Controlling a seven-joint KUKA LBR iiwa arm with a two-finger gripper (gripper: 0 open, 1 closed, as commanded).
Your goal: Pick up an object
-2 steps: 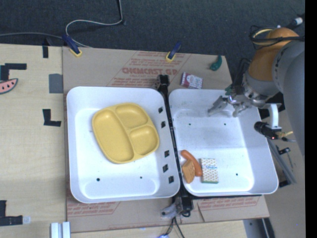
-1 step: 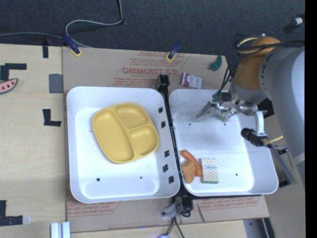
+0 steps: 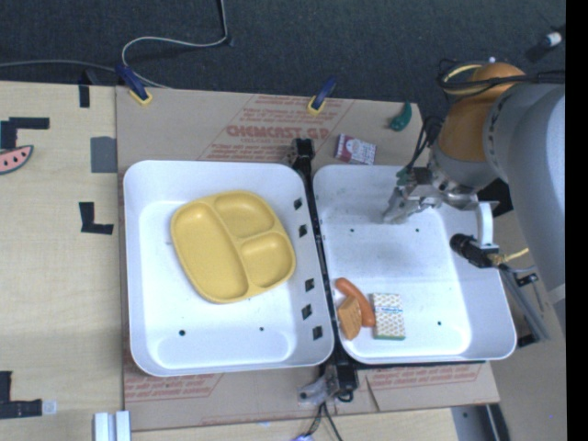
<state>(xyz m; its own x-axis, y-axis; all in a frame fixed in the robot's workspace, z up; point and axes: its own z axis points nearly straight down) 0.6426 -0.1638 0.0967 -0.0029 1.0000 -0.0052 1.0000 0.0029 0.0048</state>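
Right bin (image 3: 478,333), near edge: two candidates for lifting, lying just beside each other at the near-left corner.

Item 1. Orange toy food piece (image 3: 352,306), looks like a carrot or sausage shape, lying lengthwise against the bin's left wall. Likely light, hard plastic, smooth and rounded, so apt to roll or squirt out of a pinch. Best taken across its narrow middle, fingers either side of the long axis; the wall close on its left leaves little room for a finger there.

Item 2. Small patterned packet or block (image 3: 389,315), squarish, flat on the floor of the bin, just right of the orange piece. Probably light, with straight sides that give a surer hold; take it across the two opposite edges that stand free of its neighbour.

Left bin (image 3: 147,246): yellow divided plate (image 3: 233,243), centre. Broad, shallow, rigid; too wide for a two-finger pinch except at the rim.

End effector (image 3: 404,205): low over the far part of the right bin, well apart from both small items, nothing seen in it. Whether its fingers are apart or together I cannot tell from here.

Tabletop (image 3: 55,274): small red carton (image 3: 355,149) beyond the bins' far edge.
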